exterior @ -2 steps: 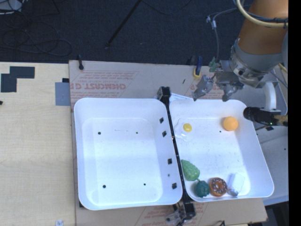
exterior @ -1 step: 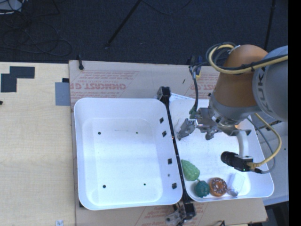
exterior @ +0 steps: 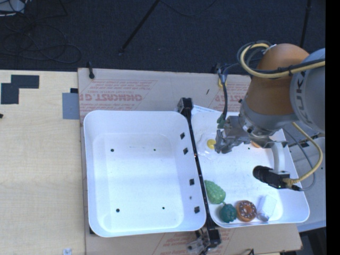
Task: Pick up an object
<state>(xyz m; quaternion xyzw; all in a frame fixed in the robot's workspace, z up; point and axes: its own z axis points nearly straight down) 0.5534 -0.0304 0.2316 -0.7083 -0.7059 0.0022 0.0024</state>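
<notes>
Claw (exterior: 222,144) low in right bin (exterior: 297,217), finger state unclear; small yellow object (exterior: 211,143) just beside. Approach step; next: close, lift.

Bench (exterior: 37,158): pale wood-grain top, marked with dark grey and black rectangular patches toward the left. A brown cardboard sheet (exterior: 133,92), printed with red lettering, is laid flat on it. Two shallow white bins are set side by side on the cardboard: left bin (exterior: 87,169) and right bin (exterior: 297,209), apparently joined by a black clipped strip (exterior: 192,158).
</notes>
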